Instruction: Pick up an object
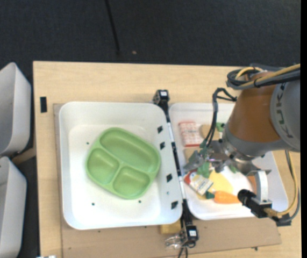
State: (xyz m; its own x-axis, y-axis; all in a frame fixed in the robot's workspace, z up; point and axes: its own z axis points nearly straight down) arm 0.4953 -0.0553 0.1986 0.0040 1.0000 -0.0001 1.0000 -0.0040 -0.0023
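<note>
The grey arm with its orange band reaches into the right bin (pixel 213 214) from the right. Its gripper (pixel 206 165) hangs low over a cluster of small objects near the bin's left side. Under and beside it lie a yellow piece (pixel 223 184), an orange carrot-like toy (pixel 226 198), a white packet with red marks (pixel 199 184) and a green bit (pixel 203 170). A pink-and-white packet (pixel 190 133) lies further back in the same bin. The wrist hides the finger gap.
The left bin (pixel 72 198) holds a green divided plate (pixel 123 163). A black-clipped divider (pixel 170 160) runs between the bins. A white-and-orange object (pixel 262 183) lies at the right bin's right side. White containers (pixel 2 117) stand off the bench at left.
</note>
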